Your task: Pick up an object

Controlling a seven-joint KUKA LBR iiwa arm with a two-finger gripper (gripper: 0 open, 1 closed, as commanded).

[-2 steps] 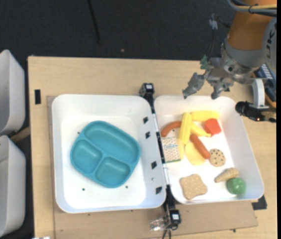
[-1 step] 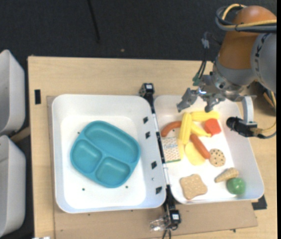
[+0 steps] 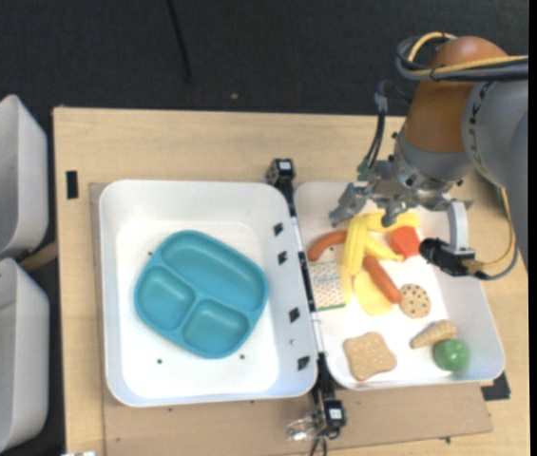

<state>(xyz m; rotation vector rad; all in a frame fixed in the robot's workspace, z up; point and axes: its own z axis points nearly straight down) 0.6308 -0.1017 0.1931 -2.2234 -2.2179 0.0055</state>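
The gripper (image 3: pixel 374 209) hangs over the far end of the right bin (image 3: pixel 477 302), just above the yellow corn (image 3: pixel 354 242). I cannot tell how its jaws stand. A blue plate (image 3: pixel 201 294) lies in the left bin (image 3: pixel 116 255).

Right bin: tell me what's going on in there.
The arm reaches in from the right, its gripper low over the far end of the right bin, above the yellow piece. Nothing is visibly held. Toy foods lie scattered there: cookie, toast, green ball. The left bin holds a blue plate.
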